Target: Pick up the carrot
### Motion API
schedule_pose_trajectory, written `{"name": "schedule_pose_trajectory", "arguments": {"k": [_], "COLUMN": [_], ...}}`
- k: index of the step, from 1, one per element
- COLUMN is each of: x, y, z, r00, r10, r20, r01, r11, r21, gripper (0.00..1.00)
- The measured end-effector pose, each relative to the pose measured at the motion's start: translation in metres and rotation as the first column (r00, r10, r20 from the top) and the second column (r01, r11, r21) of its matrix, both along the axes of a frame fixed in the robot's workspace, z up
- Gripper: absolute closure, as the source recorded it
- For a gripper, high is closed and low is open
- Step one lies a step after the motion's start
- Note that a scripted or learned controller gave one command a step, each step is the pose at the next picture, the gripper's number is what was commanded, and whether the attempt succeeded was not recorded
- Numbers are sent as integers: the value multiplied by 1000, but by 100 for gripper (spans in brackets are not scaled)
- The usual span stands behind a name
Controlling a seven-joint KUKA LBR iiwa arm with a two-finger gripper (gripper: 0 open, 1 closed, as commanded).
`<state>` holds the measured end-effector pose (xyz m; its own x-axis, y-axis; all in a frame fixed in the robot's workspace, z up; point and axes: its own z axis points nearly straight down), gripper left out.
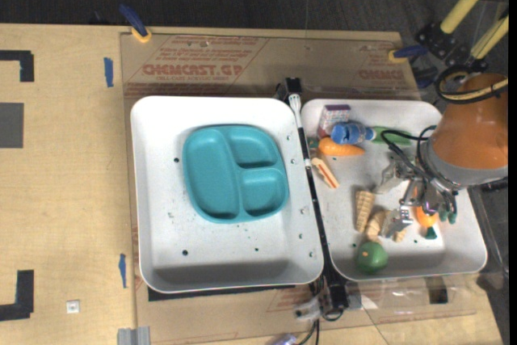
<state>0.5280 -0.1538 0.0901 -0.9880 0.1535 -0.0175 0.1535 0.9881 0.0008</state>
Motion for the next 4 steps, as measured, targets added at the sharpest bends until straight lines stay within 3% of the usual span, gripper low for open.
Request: {"name": "schedule_pose_trajectory", "arguments": {"k": [1, 2, 3, 4], "x": [-10, -36, 48, 10], "y": [-73, -70, -69, -70], "z": [-1, -1, -1, -1], "r00": [1000, 994, 992, 989], "r10": [8, 112, -130, -147], "r20": [-4, -4, -4, -8], "r01": [-8, -112, 130, 147], "r11": [1000, 994, 992, 989], "r21": [-5, -3, 1, 2], "gripper": [0, 0, 0, 0]}}
